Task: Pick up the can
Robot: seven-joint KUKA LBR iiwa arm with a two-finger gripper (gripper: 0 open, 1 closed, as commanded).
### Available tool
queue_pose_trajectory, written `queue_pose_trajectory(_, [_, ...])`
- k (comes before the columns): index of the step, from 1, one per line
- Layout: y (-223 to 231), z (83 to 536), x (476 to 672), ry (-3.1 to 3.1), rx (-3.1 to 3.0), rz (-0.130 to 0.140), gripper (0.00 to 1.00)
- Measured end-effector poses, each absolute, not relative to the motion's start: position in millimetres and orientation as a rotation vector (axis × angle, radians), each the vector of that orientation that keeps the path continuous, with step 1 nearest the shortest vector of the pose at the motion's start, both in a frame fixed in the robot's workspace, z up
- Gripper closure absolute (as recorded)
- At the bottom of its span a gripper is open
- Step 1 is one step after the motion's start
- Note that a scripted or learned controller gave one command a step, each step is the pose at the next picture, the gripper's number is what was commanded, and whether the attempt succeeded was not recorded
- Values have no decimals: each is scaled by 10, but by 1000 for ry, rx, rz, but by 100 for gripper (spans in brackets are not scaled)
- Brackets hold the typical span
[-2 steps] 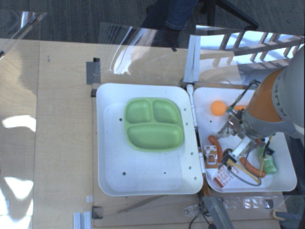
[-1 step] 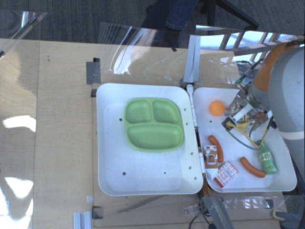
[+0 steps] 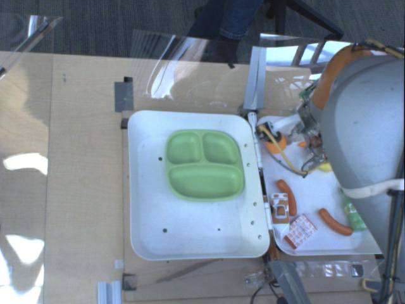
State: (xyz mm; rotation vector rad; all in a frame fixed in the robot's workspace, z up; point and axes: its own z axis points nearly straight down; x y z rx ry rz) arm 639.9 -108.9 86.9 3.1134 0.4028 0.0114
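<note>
The grey arm (image 3: 367,125), with its orange band (image 3: 332,68), fills the right side of the right-hand bin (image 3: 329,249). The hand (image 3: 308,141) sits at the arm's lower end over the far part of that bin, among loose cables. It is mostly hidden by the wrist, so I cannot tell whether it is spread or pressed together, and nothing can be seen held in it.

The can (image 3: 280,206) looks to be the small labelled item lying against the bin's left wall, though it is too small to be sure. It lies well apart from the hand, toward the view's bottom edge and a little to the view's left of it.

Between hand and can lies 1 red sausage (image 3: 286,192), just beside the can. An orange piece (image 3: 275,145) lies close to the hand on the view's left. Beyond the can from the hand is a red-and-white packet (image 3: 300,230). A 2nd sausage (image 3: 335,222) lies below the hand, near the arm.

The left bin (image 3: 190,239), farther to the view's left of the hand, holds a green 3-part plate (image 3: 205,185). Both bins rest on the bench (image 3: 76,170).
</note>
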Motion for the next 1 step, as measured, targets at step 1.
queue_pose_trajectory(1, [-1073, 982, 6414, 423, 3108, 14, 100])
